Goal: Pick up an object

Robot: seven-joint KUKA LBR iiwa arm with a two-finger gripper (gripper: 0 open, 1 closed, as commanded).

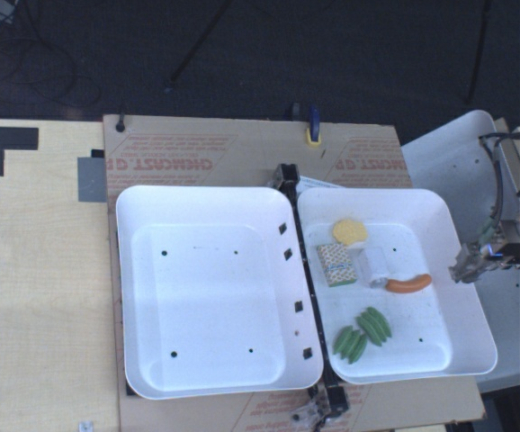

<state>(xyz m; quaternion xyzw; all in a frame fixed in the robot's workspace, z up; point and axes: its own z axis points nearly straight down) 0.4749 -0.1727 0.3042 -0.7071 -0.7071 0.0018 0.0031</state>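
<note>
The right white bin (pixel 462 349) holds several small objects. A yellow round piece (pixel 350 232) lies near its back, with a green-and-white patterned block (pixel 336 264) just in front of it. Beside the block lies a pale clear cylinder (pixel 374 265). An orange sausage-shaped piece (pixel 408 283) rests to the right of the cylinder. Two green pod-like pieces (pixel 363 333) sit toward the front. My gripper (pixel 472 265) hangs at the bin's right rim, right of the orange piece and apart from it, with nothing seen in it.
The left white bin (pixel 134 241) sits beside the right one on a cardboard sheet (pixel 206 156). A black divider with clips (pixel 298 286) runs between the bins. A grey plate (pixel 449 156) and cables stand at the right, by the arm.
</note>
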